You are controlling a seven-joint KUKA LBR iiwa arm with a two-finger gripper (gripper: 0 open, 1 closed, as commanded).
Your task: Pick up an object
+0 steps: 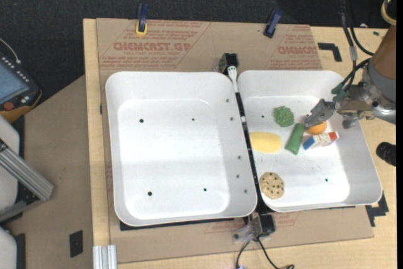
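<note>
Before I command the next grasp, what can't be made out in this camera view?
- Gripper finger state: too small and blurred over the clutter.
- Orange object: partly covered by the gripper; contact unclear.
- Red, white and blue item: too small to identify; it sits against the green stick.
- Arm: cut off by the right edge.

A bench [63, 135] with a pale wooden top fills the middle of the frame. A brown cardboard sheet [201, 41] with red print lies flat on it, covering most of the top. A blue clamp with a yellow tip [141, 21] sits at the sheet's upper edge left of centre, and a second blue clamp [272, 23] sits at the upper edge toward the right. Two shallow white bins rest on the cardboard side by side: the left bin [119, 154] at centre left, the right bin [359, 179] at centre right, their inner rims touching along a dark strip [242, 129].
</note>
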